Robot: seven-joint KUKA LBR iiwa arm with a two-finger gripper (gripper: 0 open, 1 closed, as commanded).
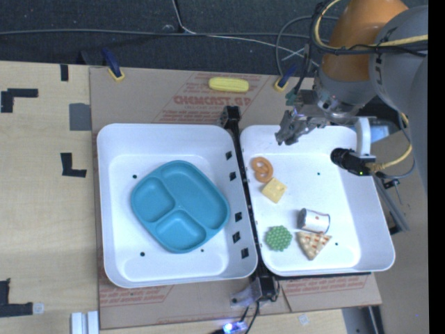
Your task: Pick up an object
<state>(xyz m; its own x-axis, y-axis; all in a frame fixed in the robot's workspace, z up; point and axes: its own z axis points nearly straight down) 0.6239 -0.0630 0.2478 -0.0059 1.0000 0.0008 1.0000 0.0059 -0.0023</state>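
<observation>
The right bin [348, 186] holds a brown pretzel [262, 168], a pale yellow cheese cube [274, 190], a green round piece [279, 239], a small white and grey can [314, 220] on its side, and a waffle-patterned wedge [313, 243]. My gripper [287, 135] hangs over the back left of that bin, behind and to the right of the pretzel. Nothing shows between its dark fingers. The orange band of the arm [361, 26] sits above and behind it.
The left bin [118, 158] carries a blue divided tray [179, 205]. A yellow banana-like piece [228, 84] lies on the cardboard behind the bins. Cables run across the dark backdrop, and a black fitting [351, 160] juts from the arm over the right bin.
</observation>
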